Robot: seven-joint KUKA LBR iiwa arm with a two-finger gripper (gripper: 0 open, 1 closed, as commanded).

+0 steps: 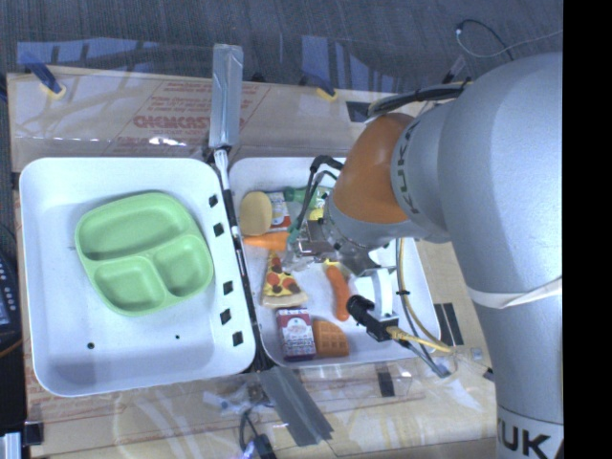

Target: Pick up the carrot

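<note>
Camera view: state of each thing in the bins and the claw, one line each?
green tray: flat in left bin, all compartments bare.
carrot: lying in right bin, just below the claw, not gripped.
claw: low over right bin, finger state unclear.
pizza slice: flat beside the carrot.
red carton: lying on its side, near front wall.
potato: resting at back left.
</note>
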